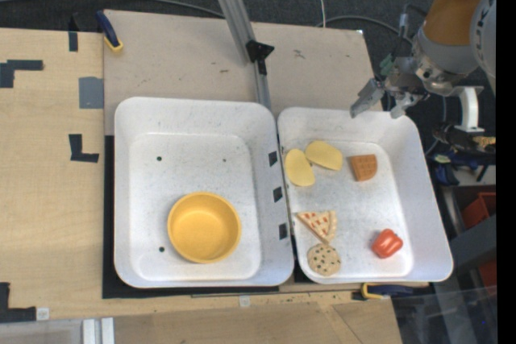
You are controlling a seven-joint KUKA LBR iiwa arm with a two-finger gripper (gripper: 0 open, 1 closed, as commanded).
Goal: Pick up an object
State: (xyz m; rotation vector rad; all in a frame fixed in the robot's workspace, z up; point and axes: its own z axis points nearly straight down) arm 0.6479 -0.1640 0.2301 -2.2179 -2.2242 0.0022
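Jaws (377, 105) spread open, holding nothing, above right bin's (419, 173) far rim

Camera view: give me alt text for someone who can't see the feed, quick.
The arm's claw hangs over the far right corner of the right bin, holding nothing. That bin holds two yellow chips, an orange waffle piece, a pizza slice, a cookie and a red pepper. A yellow bowl sits in the left bin.
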